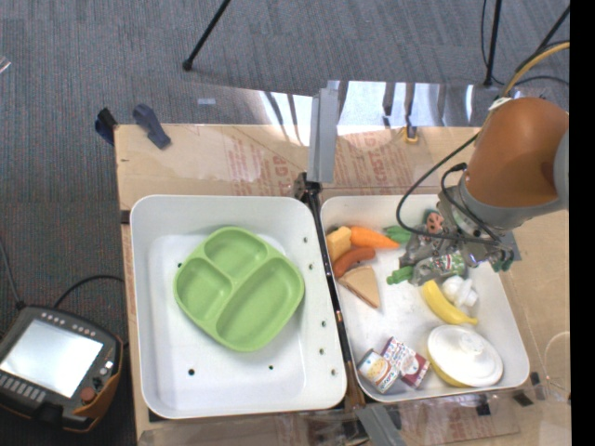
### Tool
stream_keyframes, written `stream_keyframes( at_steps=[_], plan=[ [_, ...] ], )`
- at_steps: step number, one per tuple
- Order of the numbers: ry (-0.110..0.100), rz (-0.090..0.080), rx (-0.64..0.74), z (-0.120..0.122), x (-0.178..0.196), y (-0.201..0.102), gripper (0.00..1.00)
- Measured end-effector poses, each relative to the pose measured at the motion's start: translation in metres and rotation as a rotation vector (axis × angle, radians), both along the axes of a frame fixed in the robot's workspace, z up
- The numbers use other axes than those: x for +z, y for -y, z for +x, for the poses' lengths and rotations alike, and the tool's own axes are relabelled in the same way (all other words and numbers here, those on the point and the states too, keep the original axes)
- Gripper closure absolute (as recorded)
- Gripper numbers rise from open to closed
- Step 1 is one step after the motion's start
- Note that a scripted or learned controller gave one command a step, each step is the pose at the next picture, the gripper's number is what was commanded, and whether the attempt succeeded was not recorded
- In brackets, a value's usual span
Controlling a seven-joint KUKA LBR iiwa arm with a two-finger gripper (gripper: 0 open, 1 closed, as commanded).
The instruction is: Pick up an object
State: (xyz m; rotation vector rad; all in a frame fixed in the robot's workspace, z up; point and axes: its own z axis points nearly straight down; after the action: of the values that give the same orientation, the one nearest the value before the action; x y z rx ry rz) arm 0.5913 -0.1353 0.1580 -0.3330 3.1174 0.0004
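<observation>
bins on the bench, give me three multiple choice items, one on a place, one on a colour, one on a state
1. Where does the divided plate lie?
A. in the left bin
B. in the right bin
C. on the floor

2. What colour is that plate?
A. red
B. green
C. blue

3. How does the white lid sit on the yellow bowl?
A. leaning against the bin wall
B. upside down beside it
C. resting on top, covering it

Answers: 1 A, the plate lies alone in the left bin. 2 B, it is light green all over. 3 C, the lid caps the bowl, only a yellow rim showing, in the right bin near the banana.
</observation>
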Motion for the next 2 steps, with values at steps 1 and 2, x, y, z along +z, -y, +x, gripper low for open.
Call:
stream_keyframes(
  at_steps=[1, 2],
  plan=[
    [-0.014, 0.004, -0.072, 0.0504, -0.0756, 0.0166, 1.0],
    [-0.005, 0.001, -0.071, 0.0532, -0.0702, 0.0173, 0.0]
  ],
)
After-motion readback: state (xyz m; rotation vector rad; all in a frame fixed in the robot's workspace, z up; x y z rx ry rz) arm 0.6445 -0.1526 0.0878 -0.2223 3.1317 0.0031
